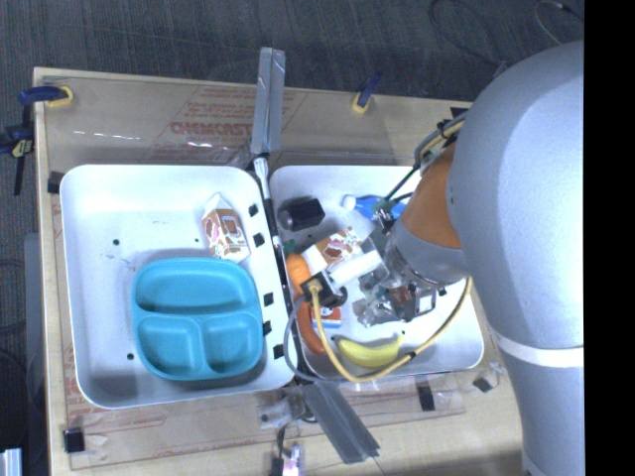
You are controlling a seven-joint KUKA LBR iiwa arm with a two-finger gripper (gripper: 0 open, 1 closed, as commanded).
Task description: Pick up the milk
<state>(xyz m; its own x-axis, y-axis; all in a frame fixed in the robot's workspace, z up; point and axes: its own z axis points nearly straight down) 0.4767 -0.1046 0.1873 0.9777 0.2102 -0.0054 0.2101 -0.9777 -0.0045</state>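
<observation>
Hovering low over the right bin point(466, 350), the end effector point(382, 300) sits among a crowd of items, and from where I stand I cannot tell whether it is open, closed or gripping anything; the metal parts and cables blur together there. Just below it lies a banana point(369, 351), with a yellow cable looping around it. Just to its left are a small printed carton point(342, 246), something orange point(298, 268) and a black object point(301, 212) further up. Well to the left of all that, across the divider, the milk point(225, 230) looks to be the small gable-topped carton lying in the left bin point(84, 266), just above a blue compartment tray point(196, 317).

My worry is plain: the arm seems busy in the wrong bin, so a closing grasp here would likely catch the banana or the printed carton instead. The milk also lies on its side near the tray's rim, which could block one finger.
</observation>
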